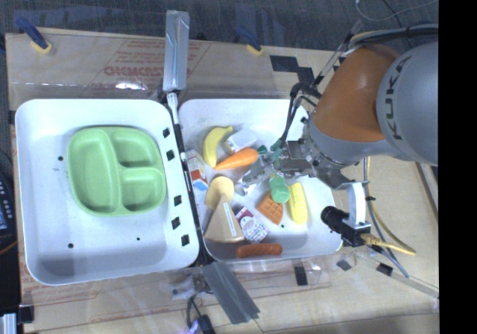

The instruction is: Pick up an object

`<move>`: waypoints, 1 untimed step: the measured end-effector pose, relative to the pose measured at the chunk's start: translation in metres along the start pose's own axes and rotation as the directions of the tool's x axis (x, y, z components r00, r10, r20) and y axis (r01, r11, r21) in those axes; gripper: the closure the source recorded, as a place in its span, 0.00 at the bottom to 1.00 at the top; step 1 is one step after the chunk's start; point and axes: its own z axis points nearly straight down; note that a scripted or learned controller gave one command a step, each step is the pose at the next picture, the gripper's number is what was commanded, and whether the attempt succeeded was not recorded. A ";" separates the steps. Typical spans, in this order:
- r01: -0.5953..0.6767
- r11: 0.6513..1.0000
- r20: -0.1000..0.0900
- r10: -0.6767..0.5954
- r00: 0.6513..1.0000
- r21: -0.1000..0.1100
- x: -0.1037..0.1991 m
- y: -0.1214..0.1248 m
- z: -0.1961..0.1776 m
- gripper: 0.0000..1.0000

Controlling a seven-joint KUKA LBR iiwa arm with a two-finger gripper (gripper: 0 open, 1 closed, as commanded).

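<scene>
The left bin [30, 176] holds a green divided tray [118, 170] lying flat near its middle. A metal clamp bar [176, 49] stands at the seam between the two bins, above them in the view. The right bin [223, 105] is crowded with toy food. From left to right: a small red-and-white packet [195, 167] against the left wall; a yellow banana [214, 144], its long axis running roughly top to bottom with a slight curve; a tan wedge-shaped piece [220, 209] below it; an orange carrot [237, 160], its long axis nearly level, tilted slightly upward to the right; a red sausage [259, 250] lying level along the near wall; a patterned wrapper [252, 227]; an orange waffle-textured piece [271, 210]; a green round-topped object [279, 191]; and a yellow corn cob [297, 203] pointing top to bottom. The gripper [268, 168] hangs low over the cluster between the carrot tip and the green object. Whether its fingers are apart or together cannot be told, as clutter hides them. The grey arm [387, 112] covers the bin's right side.
</scene>
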 end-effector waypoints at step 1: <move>-0.021 1.000 0.001 0.021 1.000 -0.002 -0.079 0.079 0.018 0.00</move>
